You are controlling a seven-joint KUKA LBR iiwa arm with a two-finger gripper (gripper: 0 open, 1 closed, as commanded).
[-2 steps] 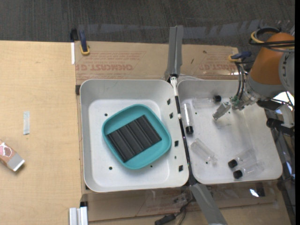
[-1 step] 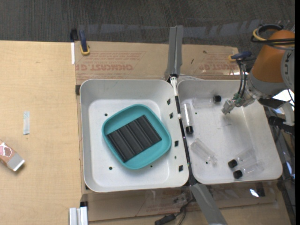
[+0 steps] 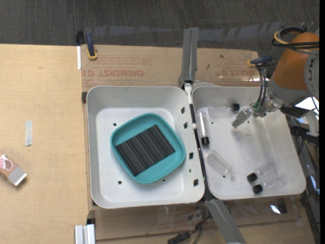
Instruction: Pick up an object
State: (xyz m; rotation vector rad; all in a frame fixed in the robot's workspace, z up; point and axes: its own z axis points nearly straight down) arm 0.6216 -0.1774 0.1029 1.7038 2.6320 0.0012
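Camera view, left to right: your left bin (image 3: 96, 151) holds a teal tray (image 3: 147, 147). In the right bin (image 3: 284, 151), clear tubes (image 3: 203, 128) lie scattered. The pincer (image 3: 242, 118) hangs above them; you cannot tell how it is set.

tray (image 3: 147, 147) in left bin (image 3: 101, 136), vials (image 3: 203, 128) right

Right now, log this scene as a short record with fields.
left bin: holds a teal tray with a dark ribbed insert
right bin: holds several small clear vials with black caps, including one lying by the divider wall
arm: reaches in from the right, over the right bin's upper part
gripper: low above the right bin floor, nothing seen between its fingers
task status: no object picked up yet
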